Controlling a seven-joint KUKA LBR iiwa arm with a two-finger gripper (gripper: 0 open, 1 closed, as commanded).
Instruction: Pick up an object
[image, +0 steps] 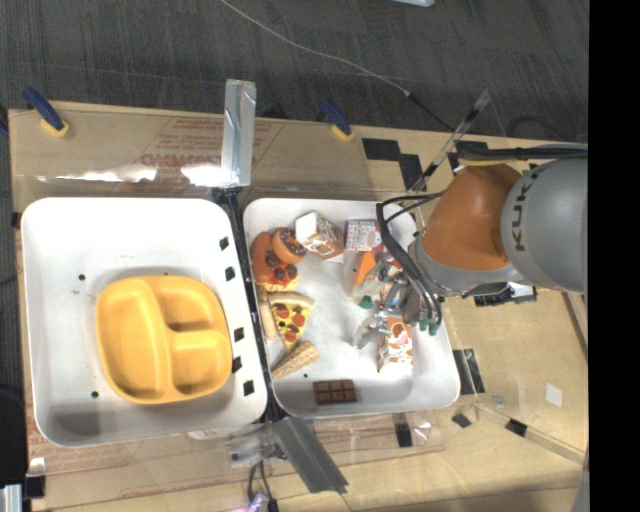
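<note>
Arm (520, 225) enters from 3 o'clock, wrist bent down into right bin (440, 375). Gripper (385, 315) low beside small carton (398, 348); finger state unclear.

Little can be read here. On the grey rounded housing of the robot arm (548, 225), at about three o'clock in the view, dark capital letters run sideways; "KU" shows, and the rest is cut off at the edge. On the flat brown cardboard sheet under clear film (185, 145), at about eleven o'clock behind the bins, faint red printed lines stand, too pale and small to make out. The small printed cartons in the right bin carry coloured print, but no word on them is legible.
</note>
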